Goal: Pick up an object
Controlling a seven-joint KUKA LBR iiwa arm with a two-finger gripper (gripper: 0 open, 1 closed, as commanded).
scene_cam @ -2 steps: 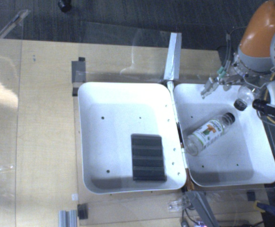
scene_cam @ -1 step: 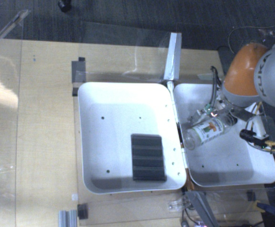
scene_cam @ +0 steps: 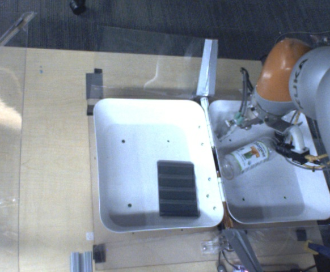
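**Approach over right bin, no grasp yet**

Step in hand, judged from the layout: approach. The arm [scene_cam: 312,78] reaches into the right bin [scene_cam: 278,208] and the gripper [scene_cam: 236,122] sits low over its far-left corner, but nothing is visible between its fingers, so the pick is not yet made.

Landmark used below: the divider where the two bins meet.

Near side: a black ribbed block [scene_cam: 177,188] lies flat in the left bin [scene_cam: 114,152], just left of the divider and toward the near wall. Well apart from the gripper.

Middle: a clear bottle [scene_cam: 247,157] with a green-and-white label lies on its side just right of the divider, cap end toward it, body slanting up to the right.

Far side: the gripper is right of the divider, beyond the bottle and close to it, apparently not touching. Finger state: cannot tell; the tips are small and blurred against the white floor.

Next move, as a judgement: shift the gripper nearward over the bottle's middle, turn the fingers across its long axis, descend and close. Risk: the round bottle may roll.
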